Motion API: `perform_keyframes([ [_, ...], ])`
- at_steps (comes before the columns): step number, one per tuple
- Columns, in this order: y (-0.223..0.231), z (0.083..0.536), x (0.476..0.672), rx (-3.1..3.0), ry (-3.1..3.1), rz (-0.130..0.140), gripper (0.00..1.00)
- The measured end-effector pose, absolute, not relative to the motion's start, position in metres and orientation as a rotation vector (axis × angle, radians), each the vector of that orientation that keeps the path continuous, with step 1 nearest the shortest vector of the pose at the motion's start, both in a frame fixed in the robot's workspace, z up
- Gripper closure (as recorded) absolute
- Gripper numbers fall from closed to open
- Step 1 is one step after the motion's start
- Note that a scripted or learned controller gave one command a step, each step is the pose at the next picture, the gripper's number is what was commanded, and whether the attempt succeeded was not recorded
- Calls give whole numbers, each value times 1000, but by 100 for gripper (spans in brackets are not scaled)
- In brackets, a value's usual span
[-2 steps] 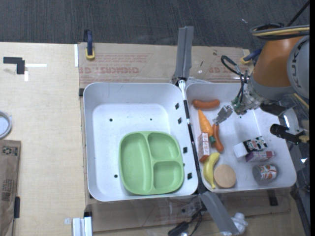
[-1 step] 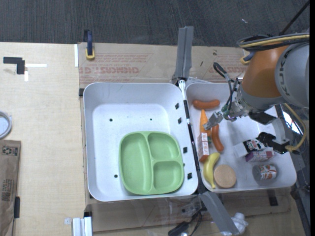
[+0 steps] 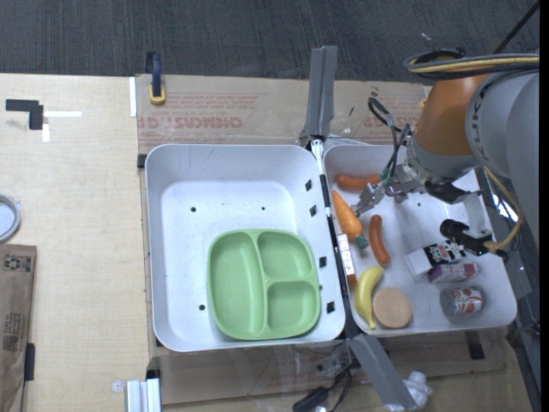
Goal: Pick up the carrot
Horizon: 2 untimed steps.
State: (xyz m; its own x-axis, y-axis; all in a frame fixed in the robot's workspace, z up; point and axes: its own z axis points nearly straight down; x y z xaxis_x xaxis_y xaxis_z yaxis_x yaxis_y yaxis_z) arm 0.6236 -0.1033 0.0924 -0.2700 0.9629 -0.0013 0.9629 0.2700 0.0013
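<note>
Pale wood table (image 3: 69, 161), right white bin (image 3: 506, 303) | tool (image 3: 371, 197) state: cannot tell | orange tapered carrot (image 3: 346, 215) hugs bin wall, red sausages (image 3: 378, 239) adjacent | risk: wall clip, wrong grab.

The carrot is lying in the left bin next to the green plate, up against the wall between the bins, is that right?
Not quite. The carrot does lie against the dividing wall, but in the right bin, near the sausages and banana. The green plate sits in the left bin. The camera view shows this.
</note>
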Motion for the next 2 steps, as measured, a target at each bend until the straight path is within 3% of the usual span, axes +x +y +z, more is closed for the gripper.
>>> perform_keyframes([
  [1, -120, 91, 564, 2115, 2326, -2, 0],
  [2, -103, 92, 605, 1768, 2597, -1, 0],
])
